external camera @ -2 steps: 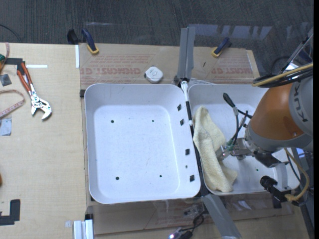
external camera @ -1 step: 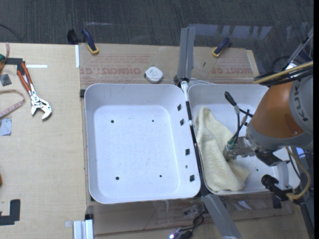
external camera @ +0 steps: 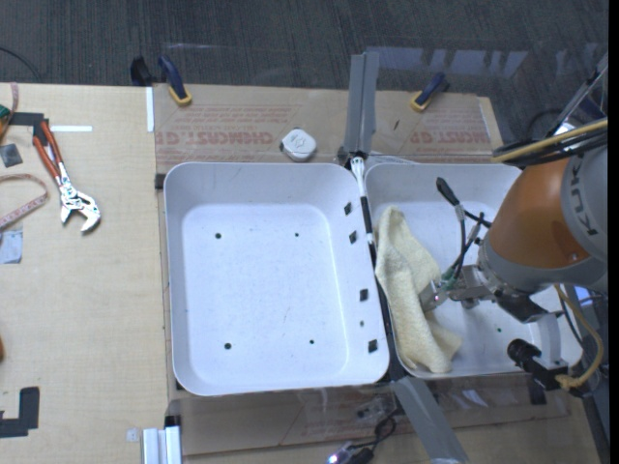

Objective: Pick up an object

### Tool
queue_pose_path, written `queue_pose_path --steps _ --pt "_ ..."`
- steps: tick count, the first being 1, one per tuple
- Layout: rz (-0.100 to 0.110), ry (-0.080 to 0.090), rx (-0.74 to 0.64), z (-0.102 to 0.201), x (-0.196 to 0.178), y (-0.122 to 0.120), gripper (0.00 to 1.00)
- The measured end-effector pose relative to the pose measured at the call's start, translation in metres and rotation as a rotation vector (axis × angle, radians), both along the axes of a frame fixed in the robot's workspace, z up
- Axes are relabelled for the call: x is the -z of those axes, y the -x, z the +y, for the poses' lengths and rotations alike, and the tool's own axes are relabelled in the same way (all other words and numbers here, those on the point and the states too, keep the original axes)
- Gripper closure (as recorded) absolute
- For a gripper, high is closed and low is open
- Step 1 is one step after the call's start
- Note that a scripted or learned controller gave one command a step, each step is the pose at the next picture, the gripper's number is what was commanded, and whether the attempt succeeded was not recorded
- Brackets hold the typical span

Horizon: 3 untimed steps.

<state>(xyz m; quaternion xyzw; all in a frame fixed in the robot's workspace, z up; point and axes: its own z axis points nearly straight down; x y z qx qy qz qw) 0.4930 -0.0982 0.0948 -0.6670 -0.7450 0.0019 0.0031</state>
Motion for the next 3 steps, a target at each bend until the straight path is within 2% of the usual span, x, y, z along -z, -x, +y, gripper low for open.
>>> queue_pose_path --steps 1,2,3 --pt "0.004 0.000 0.004 -0.001 -0.005 -0.001 1.00" --pt "0.004 0.000 0.004 -0.001 -0.006 -0.001 0.00" --pt "-0.004 0.002 0.083 0.001 0.006 -0.050 0.00"
